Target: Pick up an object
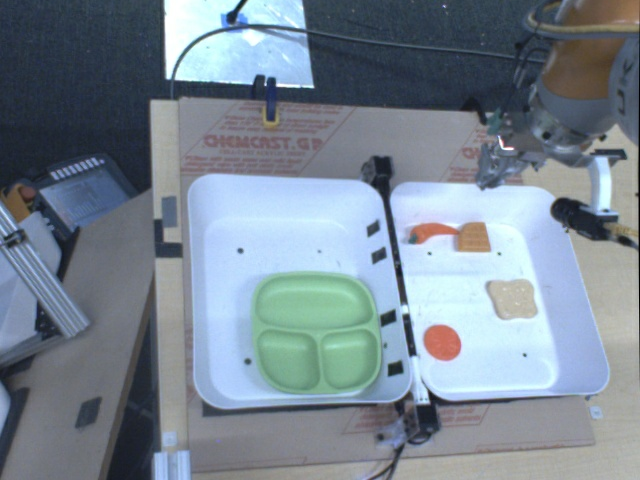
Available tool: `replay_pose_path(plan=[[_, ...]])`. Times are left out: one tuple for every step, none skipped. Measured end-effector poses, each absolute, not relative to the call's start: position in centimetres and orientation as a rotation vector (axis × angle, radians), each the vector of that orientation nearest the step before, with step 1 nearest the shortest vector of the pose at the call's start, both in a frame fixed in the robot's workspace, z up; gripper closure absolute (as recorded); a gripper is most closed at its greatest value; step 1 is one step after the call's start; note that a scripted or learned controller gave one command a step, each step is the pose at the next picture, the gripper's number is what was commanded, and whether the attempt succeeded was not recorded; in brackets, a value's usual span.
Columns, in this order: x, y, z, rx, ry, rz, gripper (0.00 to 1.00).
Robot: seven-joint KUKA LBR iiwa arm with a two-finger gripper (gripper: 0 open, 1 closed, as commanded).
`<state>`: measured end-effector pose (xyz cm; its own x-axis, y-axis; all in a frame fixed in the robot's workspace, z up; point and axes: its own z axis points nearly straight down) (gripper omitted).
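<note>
Just below and left of the claw (492, 176), which is hovering at the right bin's (570, 298) far rim, we are seeing the orange carrot (432, 232) lying crosswise beside a cracker (474, 237); the claw's state we cannot tell.

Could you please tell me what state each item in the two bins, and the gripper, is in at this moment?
Green divided tray: flat in the left bin, right way up.
Orange carrot-shaped piece: lying in the right bin, touching the waffle-like block.
Waffle-like block: lying flat.
Toast slice: lying flat, apart from the others.
Red-orange disc: lying flat, alone.
Gripper: above the right bin's far edge, holding nothing visible.
</note>
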<state>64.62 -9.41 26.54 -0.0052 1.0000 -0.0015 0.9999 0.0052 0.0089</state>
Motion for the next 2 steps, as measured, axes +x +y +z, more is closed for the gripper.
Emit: replay_pose_path(plan=[[64.8, -9.4, 30.3, 2.211, 2.224, 0.006, 1.00], [63.8, -5.0, 28.3, 2.212, 2.231, 0.002, 1.00]])
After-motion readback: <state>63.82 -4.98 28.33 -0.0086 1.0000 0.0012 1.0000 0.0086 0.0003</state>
